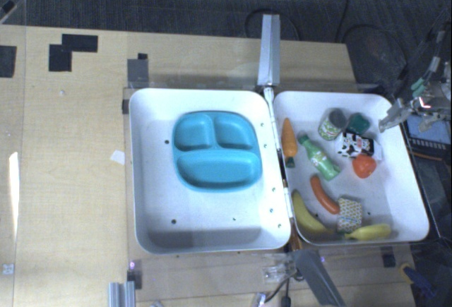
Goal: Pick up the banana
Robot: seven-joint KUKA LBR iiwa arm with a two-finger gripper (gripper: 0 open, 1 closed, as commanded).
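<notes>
A yellow banana (305,212) lies curved along the near-left wall of the right bin (413,178). A second yellow, banana-like piece (369,231) rests against that bin's near wall. My gripper (397,113) hangs at the bin's far-right corner, over the rim, well away from both yellow pieces. It is small and partly cut off by the view's edge. Nothing shows in its grasp.
The right bin also holds an orange carrot (289,137), a green bottle (319,159), a can (330,124), a cow-patterned carton (355,145), a red-orange ball (364,166), a sausage (324,194) and a checkered block (349,212). A blue divided plate (215,150) sits in the left bin (152,178).
</notes>
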